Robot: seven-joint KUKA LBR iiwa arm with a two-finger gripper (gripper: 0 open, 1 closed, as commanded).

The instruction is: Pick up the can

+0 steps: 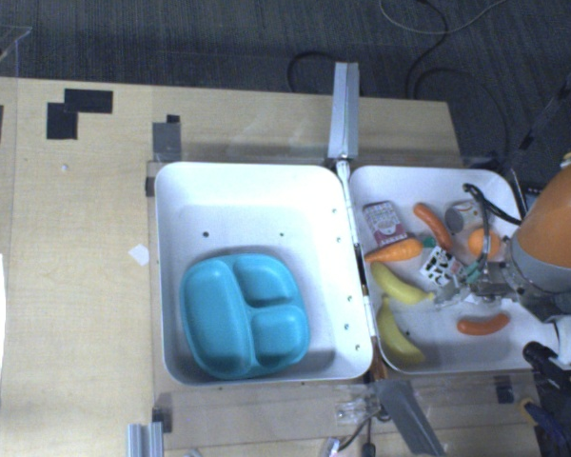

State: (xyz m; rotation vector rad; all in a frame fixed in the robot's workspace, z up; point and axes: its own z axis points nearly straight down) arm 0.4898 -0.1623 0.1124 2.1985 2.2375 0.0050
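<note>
In the right bin [514, 348], a small can with a pink and dark red label [383, 219] lies on its side near the back left corner. A grey round tin-like object [460, 216] stands further right, near the back wall. My gripper [464, 287] hangs low over the middle of the right bin. It is just right of a black-and-white patterned box [437, 267] and well to the right of and in front of the labelled can. The grey wrist with its orange band [557, 222] comes in from the right. Nothing visibly sits in the gripper.
Around the gripper lie two carrots [396, 251] [432, 223], two bananas [401, 287] [398, 335], an orange [482, 243] and a red sausage [482, 325]. A blue divided plate [245, 315] rests in the left bin [247, 193]. A black cable [485, 203] loops above the right bin.
</note>
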